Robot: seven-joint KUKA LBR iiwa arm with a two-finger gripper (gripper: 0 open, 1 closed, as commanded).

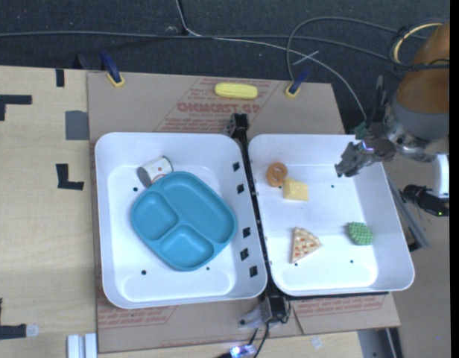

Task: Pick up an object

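Note:
The right bin [378,278] holds a brown doughnut-shaped piece [276,174], a yellow cheese block [295,191], a pizza slice [304,244] and a green bumpy piece [359,233]. My gripper [349,162] hangs over the upper right part of that bin, near its right wall, apart from all these pieces. Its dark fingers point down and to the left, with nothing visible between them. The cheese block lies some way to the left of the gripper, and the green piece below it.
The left bin [110,222] holds a blue divided plate [183,219] and a small cup [155,171] lying on its side. A yellow banana-like item [235,90] lies on the cardboard behind the bins. Cables run across the dark back area.

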